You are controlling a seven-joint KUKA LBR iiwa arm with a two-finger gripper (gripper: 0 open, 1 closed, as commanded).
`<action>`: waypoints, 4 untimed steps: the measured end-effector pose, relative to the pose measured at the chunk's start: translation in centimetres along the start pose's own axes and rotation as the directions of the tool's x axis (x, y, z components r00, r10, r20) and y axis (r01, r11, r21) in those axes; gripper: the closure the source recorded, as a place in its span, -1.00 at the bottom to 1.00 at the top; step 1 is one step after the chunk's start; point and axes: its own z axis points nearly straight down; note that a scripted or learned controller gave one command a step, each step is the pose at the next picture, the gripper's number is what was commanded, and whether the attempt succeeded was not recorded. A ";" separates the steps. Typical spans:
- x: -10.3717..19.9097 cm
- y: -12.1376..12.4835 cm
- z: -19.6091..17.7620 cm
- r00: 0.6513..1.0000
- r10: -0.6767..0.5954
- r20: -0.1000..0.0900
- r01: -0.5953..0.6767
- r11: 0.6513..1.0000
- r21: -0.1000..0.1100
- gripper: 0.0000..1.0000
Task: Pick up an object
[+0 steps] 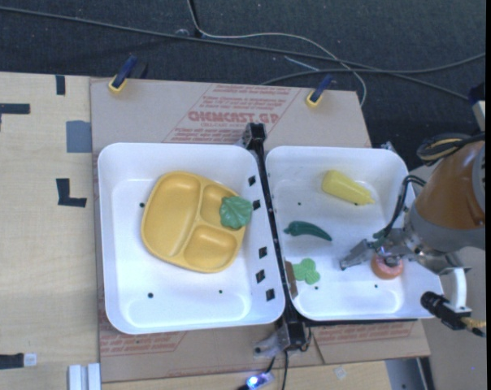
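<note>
In the right bin point(392, 165) lie a yellow wedge-shaped piece point(346, 187) at the back, a dark green pod point(308, 231) in the middle and a light green leafy piece point(306, 271) near the front left. A small round orange-pink object point(386, 267) rests near the front right of that bin. My gripper point(355, 257) hangs low over the right bin floor. It points left, with the orange-pink object right beside it on its right. I see nothing held in it.
The left bin point(115, 218) holds a yellow divided plate point(184, 222) with a green leafy piece point(236, 211) on its right edge. A black divider point(266, 218) with clips runs between the bins. The arm's orange band point(457, 189) looms over the right bin's right wall.
</note>
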 end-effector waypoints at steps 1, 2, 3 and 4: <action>-0.8 0.1 -1.4 1.000 0.007 0.021 -0.006 1.000 -0.014 1.00; -0.4 0.0 -5.7 1.000 0.003 0.005 -0.003 1.000 0.002 1.00; -0.6 0.5 -11.9 1.000 0.003 0.007 -0.003 1.000 -0.001 1.00; -0.6 0.6 -12.9 1.000 0.003 0.005 -0.003 1.000 0.003 1.00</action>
